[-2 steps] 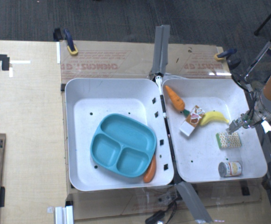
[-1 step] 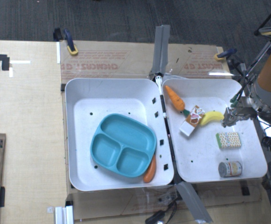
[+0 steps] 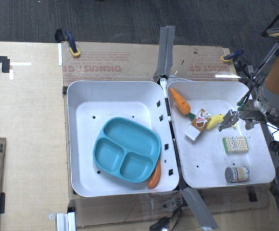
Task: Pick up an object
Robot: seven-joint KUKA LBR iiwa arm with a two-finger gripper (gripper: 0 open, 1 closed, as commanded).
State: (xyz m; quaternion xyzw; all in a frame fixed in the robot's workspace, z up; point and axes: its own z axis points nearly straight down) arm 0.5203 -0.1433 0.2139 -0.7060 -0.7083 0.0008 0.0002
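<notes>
Light is even and fairly bright, coming from overhead. The two white bins (image 3: 77,129) read near blown-out, their floors pale with little texture. Shadows are soft and short: a faint one hugs the blue divided plate (image 3: 126,149) along its lower edge, and the bin walls shade their inner corners slightly. The dark carpet (image 3: 130,8) at the top is dim and grainy. Overall sharpness is modest; small items in the right-hand bin look soft, and the arm (image 3: 276,81) at the right edge is blurred.
</notes>
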